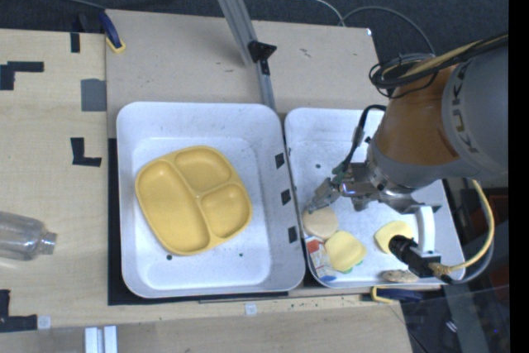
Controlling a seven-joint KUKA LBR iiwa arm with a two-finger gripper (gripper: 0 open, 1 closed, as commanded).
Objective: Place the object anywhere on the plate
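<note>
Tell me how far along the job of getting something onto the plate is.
Nothing looks done: the yellow plate in the left bin has nothing on it. In hand: the claw hangs over the right bin, just above a round tan piece; a grip can't be confirmed. Left: grab one, carry it over, set it down.

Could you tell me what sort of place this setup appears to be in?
Probably a robotics lab bench: a KUKA arm reaches over two white bins, one holding a yellow divided plate, the other small pale objects, with cables trailing across the dark floor.
</note>
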